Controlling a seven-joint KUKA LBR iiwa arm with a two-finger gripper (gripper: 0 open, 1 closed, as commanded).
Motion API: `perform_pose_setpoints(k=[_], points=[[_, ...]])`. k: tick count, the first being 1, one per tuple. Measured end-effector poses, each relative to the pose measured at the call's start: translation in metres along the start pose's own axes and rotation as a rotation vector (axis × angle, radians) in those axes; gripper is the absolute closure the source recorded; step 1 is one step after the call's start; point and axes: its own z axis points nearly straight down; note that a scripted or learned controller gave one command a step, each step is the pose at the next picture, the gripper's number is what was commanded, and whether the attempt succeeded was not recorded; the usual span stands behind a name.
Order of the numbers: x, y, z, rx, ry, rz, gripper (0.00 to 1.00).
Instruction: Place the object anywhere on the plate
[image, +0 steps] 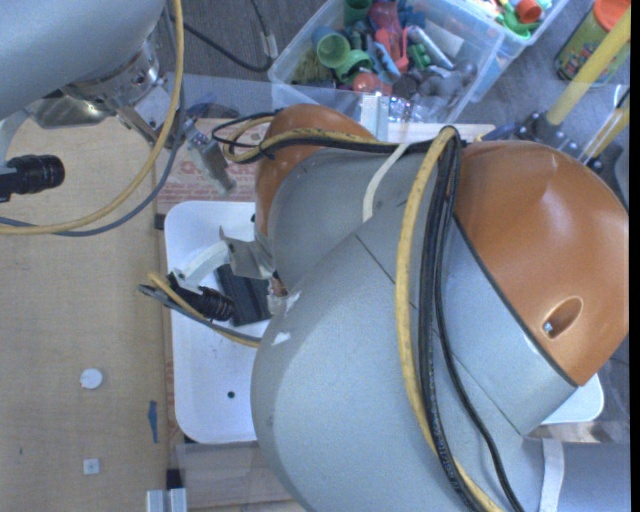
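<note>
The grey and orange arm covers most of the view and hides nearly all of both bins. Its wrist reaches down over the left white bin, where the black gripper body shows beside the arm's grey housing. The fingertips are covered by the wrist and cables. The plate and the object are hidden behind the arm.
A clear plastic box of colourful toys stands at the back. Yellow and black cables loop off the wrist over the left bin. The wooden bench lies to the left, with a small white disc on it.
</note>
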Motion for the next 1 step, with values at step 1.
perform_pose_setpoints(k=[1], points=[[-0.0219,0.066,0.041,0.002,-0.007,-0.076,1.0]])
